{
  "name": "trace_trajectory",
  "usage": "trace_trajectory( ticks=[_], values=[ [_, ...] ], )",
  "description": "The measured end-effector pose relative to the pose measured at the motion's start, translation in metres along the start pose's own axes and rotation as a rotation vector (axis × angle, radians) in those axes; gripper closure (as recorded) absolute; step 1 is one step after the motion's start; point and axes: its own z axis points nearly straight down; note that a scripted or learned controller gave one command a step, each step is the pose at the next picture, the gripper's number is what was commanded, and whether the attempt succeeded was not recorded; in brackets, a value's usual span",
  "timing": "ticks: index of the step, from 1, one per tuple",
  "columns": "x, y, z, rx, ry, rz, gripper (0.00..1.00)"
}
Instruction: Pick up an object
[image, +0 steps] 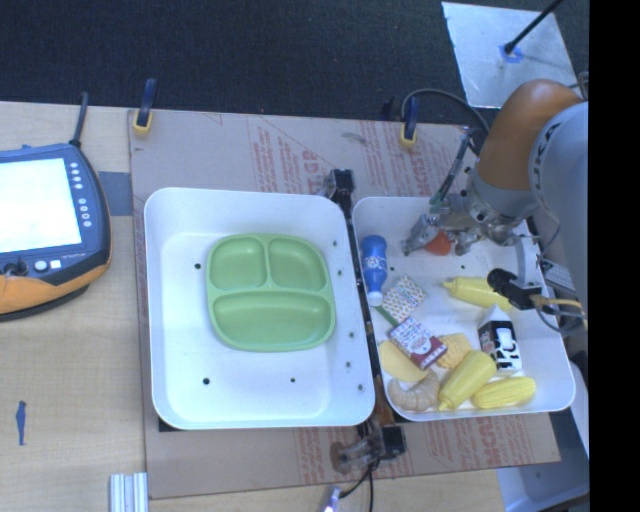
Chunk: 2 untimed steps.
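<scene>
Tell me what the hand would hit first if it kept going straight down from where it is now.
Probably the small red-orange object just beneath the hand, in the right bin; height above it is unclear.

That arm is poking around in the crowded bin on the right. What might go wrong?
The gripper sits low over a small red object near the bin's far wall, so it may scrape that wall or miss. The yellow toys and blue bottle lie tightly packed, so a grab there could nudge neighbours.
</scene>
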Motion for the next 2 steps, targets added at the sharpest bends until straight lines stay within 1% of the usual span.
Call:
trace_trajectory(
  ticks=[1,2],
  values=[
    [-0.039,0.000,-0.001,-0.005,0.000,0.003,0.00],
    [0.015,0.000,0.000,-0.001,0.000,0.000,0.00]
  ],
)
